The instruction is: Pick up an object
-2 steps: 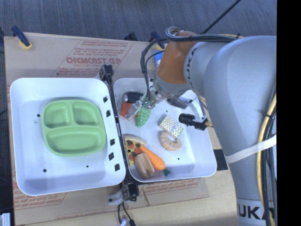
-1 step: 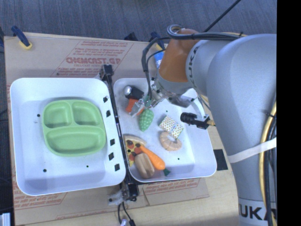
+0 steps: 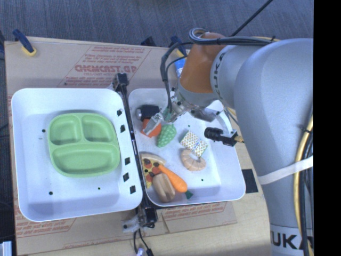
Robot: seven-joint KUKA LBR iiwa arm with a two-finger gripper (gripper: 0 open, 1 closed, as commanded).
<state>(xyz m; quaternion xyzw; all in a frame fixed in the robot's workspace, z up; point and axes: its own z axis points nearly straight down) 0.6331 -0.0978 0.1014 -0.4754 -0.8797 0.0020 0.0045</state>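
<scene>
— What are you seeing, left to right?

— The left bin is carrying a green divided plate. In the right bin, my fingers are hanging low over an orange piece beside a green textured toy; I cannot tell how wide they are standing.

— What are you worrying about?

— Crowding. I am risking pinching both toys, or nudging one aside and closing on nothing. The shrimp is lying well clear.

A robotics lab: KUKA arm over cardboard-covered bench with white bins.
</scene>
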